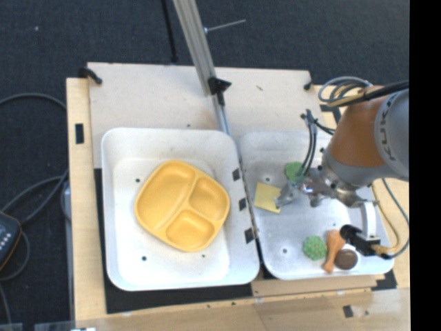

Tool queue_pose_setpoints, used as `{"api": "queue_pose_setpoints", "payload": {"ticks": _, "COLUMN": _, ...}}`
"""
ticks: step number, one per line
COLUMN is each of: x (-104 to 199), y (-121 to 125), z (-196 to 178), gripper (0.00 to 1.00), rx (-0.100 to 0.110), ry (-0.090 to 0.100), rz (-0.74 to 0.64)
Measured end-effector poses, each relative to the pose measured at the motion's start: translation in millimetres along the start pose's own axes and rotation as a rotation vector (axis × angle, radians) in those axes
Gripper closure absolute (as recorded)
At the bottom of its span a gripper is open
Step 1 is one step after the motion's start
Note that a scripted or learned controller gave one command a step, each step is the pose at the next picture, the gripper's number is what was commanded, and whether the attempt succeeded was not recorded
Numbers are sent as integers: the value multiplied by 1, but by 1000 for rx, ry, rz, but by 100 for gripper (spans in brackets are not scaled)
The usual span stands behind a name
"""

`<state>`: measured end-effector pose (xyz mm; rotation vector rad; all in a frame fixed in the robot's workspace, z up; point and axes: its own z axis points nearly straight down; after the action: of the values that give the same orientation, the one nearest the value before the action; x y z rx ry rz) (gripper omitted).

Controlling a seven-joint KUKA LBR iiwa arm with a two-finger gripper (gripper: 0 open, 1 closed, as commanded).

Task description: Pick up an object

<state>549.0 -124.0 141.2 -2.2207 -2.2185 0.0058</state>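
A grey arm (393, 126) with an orange band (355, 140), black cables (311, 140), and a metallic end effector (293, 195).

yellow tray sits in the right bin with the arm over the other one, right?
Not quite. The camera view shows the yellow tray in the left bin, not the right. The arm is over the other one, the right bin, as you said.

Robotics lab: plywood bench (172, 88), 2 white bins (120, 150), aluminium camera mast (193, 33), loose cables (27, 192), dark carpet.
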Motion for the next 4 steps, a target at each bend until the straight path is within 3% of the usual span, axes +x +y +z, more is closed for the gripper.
{"api": "queue_pose_setpoints", "payload": {"ticks": 1, "x": -1, "y": 2, "z": -15, "gripper": 100, "rx": -9, "ry": -1, "rz": 4}}
{"api": "queue_pose_setpoints", "payload": {"ticks": 2, "x": 1, "y": 4, "z": -79, "gripper": 100, "rx": -13, "ry": -2, "rz": -4}}
{"api": "queue_pose_setpoints", "payload": {"ticks": 3, "x": 0, "y": 6, "z": -120, "gripper": 100, "rx": -11, "ry": -1, "rz": -4}}
{"api": "queue_pose_setpoints", "payload": {"ticks": 4, "x": 60, "y": -2, "z": -113, "gripper": 100, "rx": -7, "ry": 1, "rz": -8}}
